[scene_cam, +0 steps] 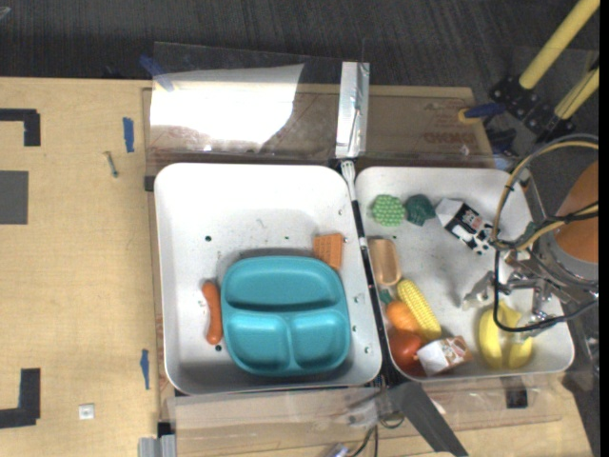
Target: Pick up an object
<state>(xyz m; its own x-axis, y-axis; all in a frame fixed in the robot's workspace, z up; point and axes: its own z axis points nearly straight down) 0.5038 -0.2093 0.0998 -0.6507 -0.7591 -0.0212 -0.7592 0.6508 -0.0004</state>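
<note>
Reaches in from the right edge — grey arm [582, 255] with orange band [582, 209] above the wrist, draped in dark cables. Points downward, gripper [519, 298] low over the right side of the scene — finger state not discernible among metal parts and cabling.

Right bin contents: a yellow banana [502, 343] lies at the near right corner, partly covered by the end effector [519, 298] above it. A yellow corn cob [418, 308] lies diagonally near the left wall, touching an orange fruit [402, 318] and, nearer, a red item [406, 348]. A small white carton [443, 354] lies tilted just beside them. A green knobbly ball [386, 209] and a dark green piece [420, 209] sit at the far side.
</note>
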